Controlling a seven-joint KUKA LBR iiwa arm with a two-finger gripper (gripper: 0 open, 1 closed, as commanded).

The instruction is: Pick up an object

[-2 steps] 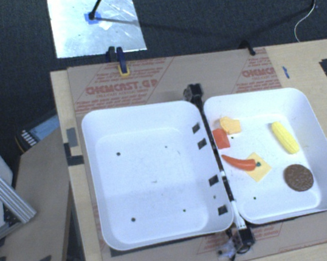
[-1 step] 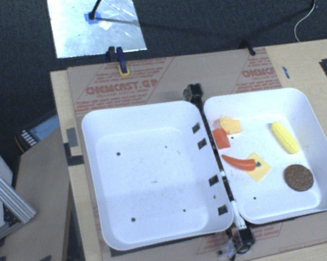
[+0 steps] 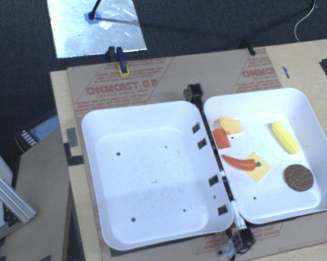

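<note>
White plastic forms the left bin (image 3: 148,172); the right bin (image 3: 321,132) carries the pickable pieces: an orange block (image 3: 221,138) and yellow wedge (image 3: 231,125) near its left wall, a red chilli (image 3: 240,161) lying on a yellow slice (image 3: 259,170), a corn cob (image 3: 285,137) toward the right wall, and a brown disc (image 3: 298,177) near the front right corner. The gripper's state cannot be told. Flat pieces risk slipping; the overlapping, clustered ones risk a double grab.
</note>
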